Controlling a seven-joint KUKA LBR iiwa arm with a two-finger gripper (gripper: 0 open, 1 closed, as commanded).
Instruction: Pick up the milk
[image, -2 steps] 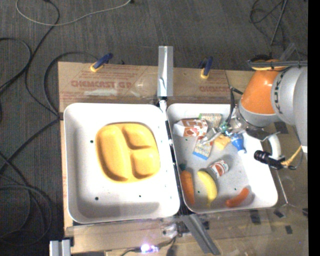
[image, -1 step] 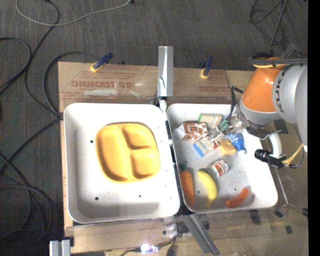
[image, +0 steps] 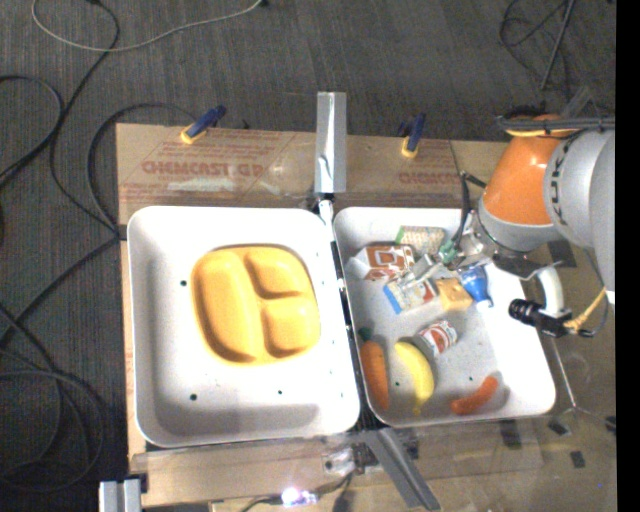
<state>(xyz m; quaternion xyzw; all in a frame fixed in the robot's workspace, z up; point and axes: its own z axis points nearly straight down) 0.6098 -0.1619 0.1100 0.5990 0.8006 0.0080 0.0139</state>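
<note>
the milk (image: 408, 291) looks like the small carton lying on its side in the upper middle of the right bin (image: 520, 375), long axis running roughly left-right with a slight upward tilt toward the right. the gripper (image: 452, 256) sits just up and to the right of it, at the carton's right end, close enough that it might be touching, but honestly it's hard to call from this angle. whether the pincer is apart or together can't be told either, there's too much clutter around the tip. so the coming move seems to hinge on shifting down-left and closing across the carton's short side. the right bin is pretty crowded: a red-and-white box (image: 385, 260) just above-left of the milk, a blue packet (image: 476, 285) and an orange block (image: 454, 296) on its right, a little can (image: 438, 338) below, then a carrot (image: 374, 370), a banana (image: 416, 370) and a sausage (image: 474, 396) along the bottom. the left bin (image: 160, 330) holds a yellow divided tray (image: 258, 302).
</note>
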